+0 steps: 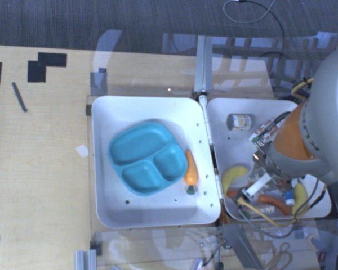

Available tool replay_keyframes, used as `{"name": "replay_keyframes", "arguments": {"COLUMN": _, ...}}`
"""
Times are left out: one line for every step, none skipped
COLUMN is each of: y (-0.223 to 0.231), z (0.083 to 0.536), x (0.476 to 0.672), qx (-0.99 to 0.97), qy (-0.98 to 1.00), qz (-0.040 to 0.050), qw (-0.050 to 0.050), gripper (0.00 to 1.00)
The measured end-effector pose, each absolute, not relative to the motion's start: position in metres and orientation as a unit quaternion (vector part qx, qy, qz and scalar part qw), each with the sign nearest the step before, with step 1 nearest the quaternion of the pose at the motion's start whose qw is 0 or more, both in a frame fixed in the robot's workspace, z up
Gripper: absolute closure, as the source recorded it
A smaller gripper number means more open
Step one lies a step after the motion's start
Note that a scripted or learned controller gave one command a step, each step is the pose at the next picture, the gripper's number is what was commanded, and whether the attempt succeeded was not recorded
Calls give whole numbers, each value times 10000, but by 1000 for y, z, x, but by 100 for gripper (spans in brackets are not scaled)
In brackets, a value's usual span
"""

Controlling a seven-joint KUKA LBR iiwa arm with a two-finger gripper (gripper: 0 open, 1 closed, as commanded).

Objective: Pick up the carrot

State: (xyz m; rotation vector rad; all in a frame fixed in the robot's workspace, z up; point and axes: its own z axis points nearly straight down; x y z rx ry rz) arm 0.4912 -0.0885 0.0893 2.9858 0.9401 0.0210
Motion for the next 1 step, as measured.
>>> {"name": "replay_keyframes", "arguments": {"y": -88, "z": 89, "x": 490, "qx": 8515, "qy": 5243, "qz": 42, "qw": 60, "gripper": 100}}
